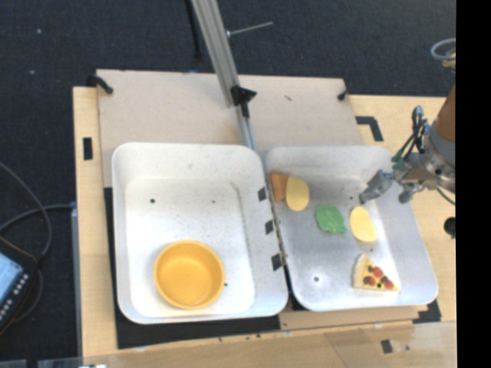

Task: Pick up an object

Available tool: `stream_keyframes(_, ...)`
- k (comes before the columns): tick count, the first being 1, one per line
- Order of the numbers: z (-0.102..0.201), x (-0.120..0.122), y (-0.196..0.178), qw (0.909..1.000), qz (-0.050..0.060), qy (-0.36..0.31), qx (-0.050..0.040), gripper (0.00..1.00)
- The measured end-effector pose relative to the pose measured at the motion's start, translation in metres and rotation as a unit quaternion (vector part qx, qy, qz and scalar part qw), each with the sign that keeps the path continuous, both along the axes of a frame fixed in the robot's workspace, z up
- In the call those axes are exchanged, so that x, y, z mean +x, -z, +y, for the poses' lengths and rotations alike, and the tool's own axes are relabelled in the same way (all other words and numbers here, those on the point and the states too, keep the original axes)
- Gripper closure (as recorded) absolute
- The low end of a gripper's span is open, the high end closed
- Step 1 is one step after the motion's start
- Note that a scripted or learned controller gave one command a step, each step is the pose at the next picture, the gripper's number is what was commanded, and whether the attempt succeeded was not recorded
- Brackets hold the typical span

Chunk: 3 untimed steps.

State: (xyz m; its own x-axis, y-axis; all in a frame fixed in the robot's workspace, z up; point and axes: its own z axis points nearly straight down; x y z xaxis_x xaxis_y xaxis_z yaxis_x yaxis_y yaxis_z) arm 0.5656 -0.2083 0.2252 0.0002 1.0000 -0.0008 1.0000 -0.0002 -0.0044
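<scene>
Gripper (381,184) hovering above right bin (414,228), grasp state impossible to tell. Risk: closing between yellow lemon-shaped piece (363,225) and green piece (331,220), gripping nothing.

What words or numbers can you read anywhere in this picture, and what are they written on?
There are no words, numbers or signs to read.
The yellow bowl, the pizza slice toy, the green piece and the two yellow pieces are all plain.
The dark screen at the left edge is too small and blurred to tell if it shows text.
</scene>
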Motion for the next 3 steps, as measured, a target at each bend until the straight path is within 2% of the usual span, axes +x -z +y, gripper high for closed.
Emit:
stream_keyframes(2,0.0,-0.005,0.086,1.0,-0.001,0.001,-0.0002,0.0)
stream_keyframes(3,-0.001,-0.004,0.073,1.0,-0.005,0.002,-0.0007,1.0)
